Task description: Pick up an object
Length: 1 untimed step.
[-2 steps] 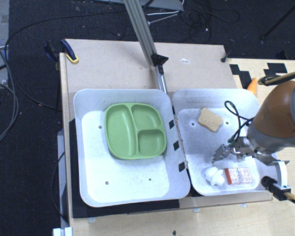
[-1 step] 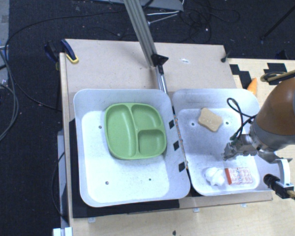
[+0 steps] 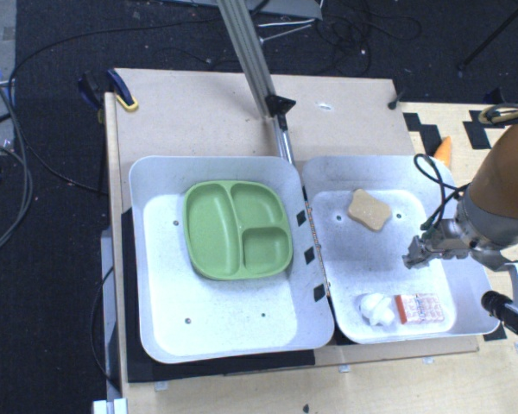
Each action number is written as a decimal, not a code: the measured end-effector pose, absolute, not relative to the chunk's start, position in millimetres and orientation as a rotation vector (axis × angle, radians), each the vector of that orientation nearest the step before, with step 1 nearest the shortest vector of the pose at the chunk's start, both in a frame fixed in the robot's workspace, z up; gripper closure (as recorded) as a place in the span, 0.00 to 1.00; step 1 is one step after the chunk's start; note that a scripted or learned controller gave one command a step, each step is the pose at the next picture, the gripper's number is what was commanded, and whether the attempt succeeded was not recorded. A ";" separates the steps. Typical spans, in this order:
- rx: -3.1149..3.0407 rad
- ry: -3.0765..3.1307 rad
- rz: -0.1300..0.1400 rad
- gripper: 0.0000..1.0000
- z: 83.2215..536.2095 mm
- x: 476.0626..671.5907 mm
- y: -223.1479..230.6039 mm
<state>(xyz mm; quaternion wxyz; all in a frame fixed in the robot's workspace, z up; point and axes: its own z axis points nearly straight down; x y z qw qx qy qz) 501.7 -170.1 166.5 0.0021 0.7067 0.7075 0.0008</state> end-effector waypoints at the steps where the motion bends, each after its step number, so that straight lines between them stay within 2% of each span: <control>1: 2.215 2.220 0.004 1.00 212.1 503.3 -170.4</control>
